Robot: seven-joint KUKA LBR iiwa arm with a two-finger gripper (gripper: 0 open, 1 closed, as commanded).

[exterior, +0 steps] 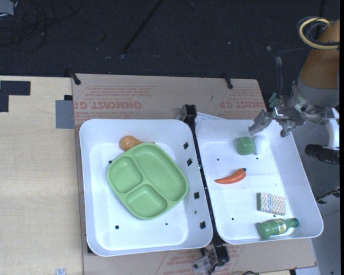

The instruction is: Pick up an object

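The grey arm with its orange band enters at the upper right, and most of its body is cut off by the frame's edge there. Its two-finger gripper (271,125) hangs over the far right corner of the right white bin (307,182), the fingers spread apart with nothing between them; one pale finger (259,123) points down toward the bin floor and the other is darker and harder to read against the wrist hardware.

Just beside that lower finger, a small green block (246,146) sits near the right bin's far edge, apart from the gripper. Toward the bin's middle lies an orange-red chilli pepper with a dark stem (230,177). Near the right wall is a small patterned card or packet (272,203), its print too fine to make out. A green bottle with a white label (277,227) lies on its side in the near right corner.

In the left white bin (97,222) a light green divided plate with three compartments (147,180) lies tilted, covering much of a round orange object (129,142) at its far edge, so what that object is stays unclear
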